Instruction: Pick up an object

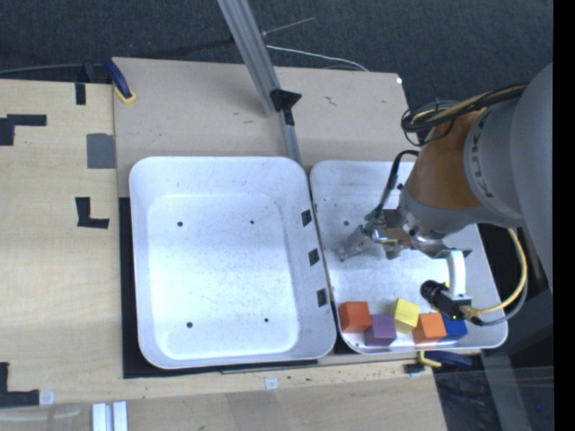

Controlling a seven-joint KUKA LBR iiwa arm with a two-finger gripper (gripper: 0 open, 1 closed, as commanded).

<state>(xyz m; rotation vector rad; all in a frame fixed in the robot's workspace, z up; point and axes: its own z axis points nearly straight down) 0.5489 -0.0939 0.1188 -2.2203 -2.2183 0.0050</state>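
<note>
Several small blocks lie along the near edge of the right bin (346, 187): a red-orange cube (355, 315), a purple cube (384, 329), a yellow cube (407, 312), an orange cube (430, 327) and a blue block (455, 329) partly behind it. My gripper (370, 247) hangs over the middle of the right bin, well above the blocks in the view and apart from them. Its fingers are spread open with nothing between them. The grey arm with its orange band comes in from the right and hides part of the bin's right side.
The left bin (216, 259) sits beside the right one, with small black clips on the shared rim. A metal pole (256, 52) slants down to the bins' far edge. A black cable loops near the blue block.
</note>
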